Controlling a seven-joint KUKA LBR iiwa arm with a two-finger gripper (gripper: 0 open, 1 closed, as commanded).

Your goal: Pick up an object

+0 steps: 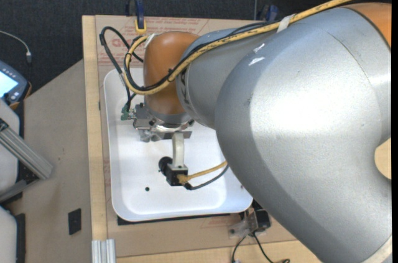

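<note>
The grey arm (292, 112) sweeps in from the right and covers most of that side of the bench (93, 131); its orange band (163, 66) sits over the far part of the white bin (111, 156), with the wrist pointing down into it; black and yellow cables (118, 50) loop out from the wrist over the bin's far left corner.

The bin lies on the tan bench top, its long side running away from the camera; its near edge and left wall are in plain sight, while the arm hides its right side.

The gripper (163, 130) hangs below the orange band, low over the middle of the bin floor; its metal body is seen from above, and whether it is open or closed cannot be told from this angle; nothing can be seen held in it.

On the bin floor, towards the near left and apart from the gripper, lies one small dark speck (147, 188); it is too small to tell what it is.

Two blue clamps (138, 8) grip the bench's far edge.
</note>
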